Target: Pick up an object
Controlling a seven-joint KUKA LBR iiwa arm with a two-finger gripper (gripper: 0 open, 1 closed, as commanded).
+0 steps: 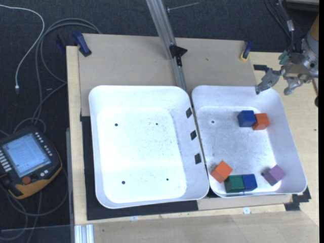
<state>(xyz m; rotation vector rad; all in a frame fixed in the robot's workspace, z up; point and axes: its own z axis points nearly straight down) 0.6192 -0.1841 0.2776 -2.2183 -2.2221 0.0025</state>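
Six small blocks [246, 118] in right bin [283, 110], two upper, four lower

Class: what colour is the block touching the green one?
Blue, beside the green block; camera view.

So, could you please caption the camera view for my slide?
Open gripper above the right bin's far edge; six blocks inside, none grasped.
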